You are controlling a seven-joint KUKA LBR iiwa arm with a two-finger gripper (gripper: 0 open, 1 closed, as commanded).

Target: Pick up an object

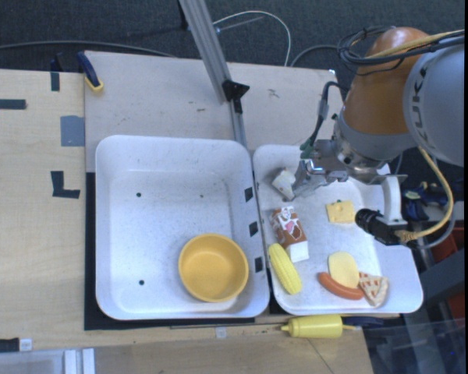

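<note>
Two white bins sit side by side on the bench. Left bin (117,209) holds a yellow bowl (213,266) near its front right corner, upright. Between the bins runs a grey pole (210,45) slanting up toward the back.

Right bin (409,287) holds the food toys. Near its back left corner lies a small pale piece (283,182). Just in front of that is a brown-and-white carton (289,233), and in front of it a corn cob (285,268) against the left wall. Farther right lie a cheese square (341,212), a yellow slice (344,269) touching a red sausage (339,286), and a waffle wedge (373,287) at the sausage's right end. A mustard bottle (316,326) lies on the bench in front of this bin.

The gripper (306,179) is low over the right bin's back left part, its tip just beside the pale piece; whether it touches cannot be told, nor how the fingers stand. The arm (390,92) rises behind it to the right.
</note>
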